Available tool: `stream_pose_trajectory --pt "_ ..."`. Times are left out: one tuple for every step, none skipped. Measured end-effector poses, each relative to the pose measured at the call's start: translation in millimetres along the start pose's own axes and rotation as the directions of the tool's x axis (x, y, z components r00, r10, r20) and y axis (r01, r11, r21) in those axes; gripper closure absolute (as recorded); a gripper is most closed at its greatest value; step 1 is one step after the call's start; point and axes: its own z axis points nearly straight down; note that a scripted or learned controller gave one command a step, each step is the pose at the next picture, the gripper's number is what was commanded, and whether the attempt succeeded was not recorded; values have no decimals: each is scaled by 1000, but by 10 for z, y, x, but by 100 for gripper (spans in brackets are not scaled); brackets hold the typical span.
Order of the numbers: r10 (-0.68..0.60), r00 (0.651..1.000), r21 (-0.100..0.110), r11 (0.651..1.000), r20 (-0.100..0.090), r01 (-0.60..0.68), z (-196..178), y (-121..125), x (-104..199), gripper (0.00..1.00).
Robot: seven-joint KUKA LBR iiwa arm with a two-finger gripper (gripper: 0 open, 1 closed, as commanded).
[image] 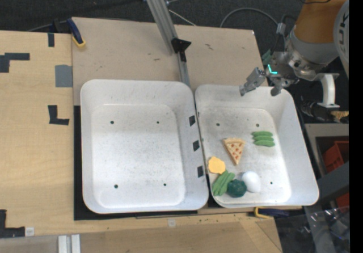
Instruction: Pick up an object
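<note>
The grey two-finger gripper [261,85] hovers with fingers spread and nothing between them over the right white plastic bin [295,133], at its one o'clock corner. A tan toy pizza wedge [233,149] lies toward five o'clock. Approach step, likely; next, descend over it.

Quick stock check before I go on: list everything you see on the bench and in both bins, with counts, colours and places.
white bins: 2, side by side on the bench
pizza slice: 1, tan, middle of right bin
pea pods: 1 pair, green, right of the slice
yellow piece: 1, right bin's left side
green pod: 1, near front edge
dark green ball: 1, beside it
white ball: 1, touching the dark ball
end effector: 1, grey, over right bin's far edge, fingers apart, nothing between them
</note>
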Motion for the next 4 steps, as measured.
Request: stream_pose_trajectory --pt "-1 1000 -5 1000 1 1 -27 7 0 0" --pt "0 1000 2 1000 1 0 620 3 12 0" --pt "0 1000 0 1000 2 0 1060 -7 38 0" --pt "0 1000 2 1000 1 0 1706 -57 42 0"
